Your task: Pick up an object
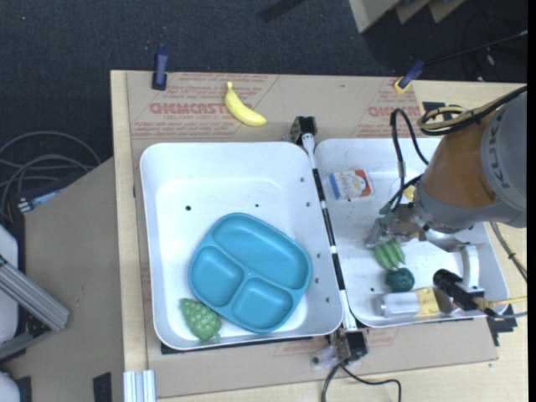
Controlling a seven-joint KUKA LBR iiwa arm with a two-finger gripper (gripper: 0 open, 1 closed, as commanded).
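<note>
While gripper (388, 234) hangs over green object (389, 255) — right bin (356, 266) | grip: cannot tell

glossy plastic blue tray (249, 270), smooth white bins (167, 182)

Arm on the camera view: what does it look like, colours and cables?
The arm is a thick rounded grey body with a broad orange band above the wrist. Black and yellow cables loop off it. The gripper is small, grey metal.

2 bins side by side: left bin (159, 174) holds divided plate (249, 270), bumpy toy (201, 319) at its near-left edge. Banana (243, 107) on bench (193, 99) behind it. Right bin (352, 153) holds packet (349, 183) far-left, ball (399, 279) nearer.
</note>
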